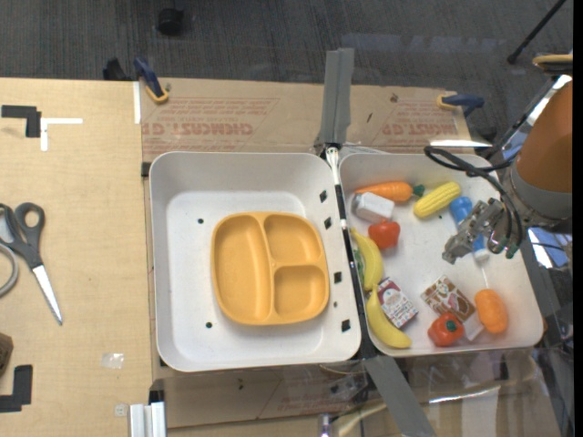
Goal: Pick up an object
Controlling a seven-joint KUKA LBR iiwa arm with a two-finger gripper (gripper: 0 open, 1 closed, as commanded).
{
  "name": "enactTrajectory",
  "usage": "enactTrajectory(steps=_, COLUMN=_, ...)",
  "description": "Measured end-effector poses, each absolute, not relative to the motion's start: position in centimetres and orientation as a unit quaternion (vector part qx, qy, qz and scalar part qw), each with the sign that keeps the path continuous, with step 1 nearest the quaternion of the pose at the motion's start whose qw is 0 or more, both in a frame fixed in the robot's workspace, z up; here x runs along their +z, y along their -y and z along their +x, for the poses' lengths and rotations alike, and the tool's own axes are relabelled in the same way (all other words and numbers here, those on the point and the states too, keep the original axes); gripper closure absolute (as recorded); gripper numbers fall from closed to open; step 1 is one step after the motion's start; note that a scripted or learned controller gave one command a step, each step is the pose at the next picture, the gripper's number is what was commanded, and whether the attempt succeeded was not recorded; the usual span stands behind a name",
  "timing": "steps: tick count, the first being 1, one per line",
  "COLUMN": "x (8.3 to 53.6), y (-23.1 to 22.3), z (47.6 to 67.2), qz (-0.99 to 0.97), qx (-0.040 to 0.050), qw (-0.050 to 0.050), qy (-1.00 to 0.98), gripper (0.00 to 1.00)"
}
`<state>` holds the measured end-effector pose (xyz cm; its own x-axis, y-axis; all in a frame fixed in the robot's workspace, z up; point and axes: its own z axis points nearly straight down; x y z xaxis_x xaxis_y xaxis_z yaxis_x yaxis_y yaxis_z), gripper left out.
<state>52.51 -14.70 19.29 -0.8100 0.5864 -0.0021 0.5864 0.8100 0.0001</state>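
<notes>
Banana (381,321), tomato (445,330) and orange (491,309) crowd the right bin (524,335); gripper (466,241) above, grip unclear

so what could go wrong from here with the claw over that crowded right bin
1. The claw sits among closely packed items; coming down it may nudge the blue item or the corn rather than grip one.
2. The orange fruit, tomato and snack packet lie bunched in the corner, so a grab there might catch two or slip.
3. The banana lies along the bin wall, leaving little finger room.
</notes>
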Motion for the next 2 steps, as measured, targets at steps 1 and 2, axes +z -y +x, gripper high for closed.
enactTrajectory(steps=1, x=19.3, y=14.7, z=52.5, qz=0.308, qx=-0.0004, qw=0.001, qy=-0.951, gripper=0.00)
enactTrajectory(steps=2, x=9.1, y=15.1, z=48.1, qz=0.391, qx=-0.0003, qw=0.001, qy=-0.921, gripper=0.00)
